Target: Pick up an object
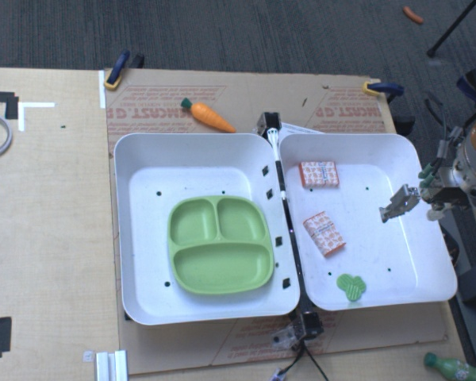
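- Dark grey carpet is seen behind a light wooden bench (pixel 47 236); a cardboard sheet (pixel 246 105) is laid on the bench under both bins.
- Left bin (pixel 143 161): a green divided plate (pixel 220 244) is laid in its middle.
- Right bin (pixel 397 272): one red-and-white patterned packet (pixel 318 174) is placed near the back edge; a second packet (pixel 324 234) is placed near the centre, tilted; a small green toy (pixel 351 286) is found by the front edge.
- Gripper (pixel 398 205): held over the right edge of the right bin; its fingers appear spread, though this is poorly resolved, and nothing is seen between them.
- A toy carrot (pixel 209 116) is laid on the cardboard behind the left bin.
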Tool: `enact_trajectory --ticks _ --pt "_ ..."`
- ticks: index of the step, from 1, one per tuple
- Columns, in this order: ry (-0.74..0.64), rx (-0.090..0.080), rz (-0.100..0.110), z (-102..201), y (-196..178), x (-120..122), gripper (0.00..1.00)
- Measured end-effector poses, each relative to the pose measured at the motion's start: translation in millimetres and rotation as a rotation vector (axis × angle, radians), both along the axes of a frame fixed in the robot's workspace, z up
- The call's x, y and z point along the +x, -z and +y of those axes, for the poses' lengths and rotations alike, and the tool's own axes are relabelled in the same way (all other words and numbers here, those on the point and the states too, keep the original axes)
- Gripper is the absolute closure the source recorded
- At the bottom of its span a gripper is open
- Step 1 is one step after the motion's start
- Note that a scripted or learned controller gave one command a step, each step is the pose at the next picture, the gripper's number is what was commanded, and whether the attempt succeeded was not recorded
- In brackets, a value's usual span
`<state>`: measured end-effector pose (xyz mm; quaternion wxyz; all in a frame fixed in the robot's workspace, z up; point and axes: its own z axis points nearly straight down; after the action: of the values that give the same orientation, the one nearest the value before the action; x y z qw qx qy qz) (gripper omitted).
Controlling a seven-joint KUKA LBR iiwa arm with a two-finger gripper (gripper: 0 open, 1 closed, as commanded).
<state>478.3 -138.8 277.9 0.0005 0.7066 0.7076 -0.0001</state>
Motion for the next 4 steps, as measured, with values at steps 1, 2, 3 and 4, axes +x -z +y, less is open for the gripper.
enact_trajectory --ticks 1,2,3,4 --pt "0.081 0.001 0.002 42.5 185.9 19.9 0.00" --pt "0.083 0.001 0.000 42.1 176.3 20.6 1.00" --pt "0.082 0.001 0.001 42.2 176.3 20.6 0.00" --pt "0.222 0.000 0.002 89.4 86.0 72.7 0.00"
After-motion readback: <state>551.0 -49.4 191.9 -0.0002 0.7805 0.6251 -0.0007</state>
